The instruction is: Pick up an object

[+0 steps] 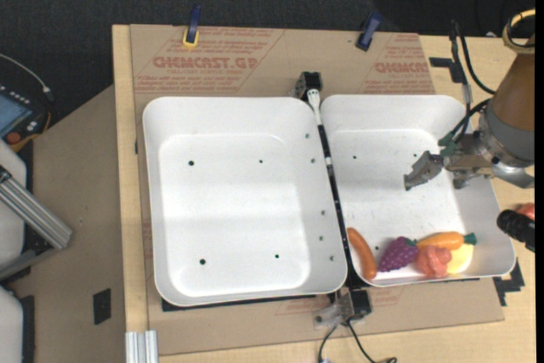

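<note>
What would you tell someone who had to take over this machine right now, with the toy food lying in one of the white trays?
Gripper: above the right tray, in its upper right part, nothing between its fingers.
Toy food: all at the near edge of the right tray. From left to right: a sausage, purple grapes, then a carrot lying over a red piece and a yellow piece.
Left tray: no toy lies in it.
Done: nothing picked up yet.
Left: bring the gripper down toward the near edge, close on one toy and lift it.
</note>
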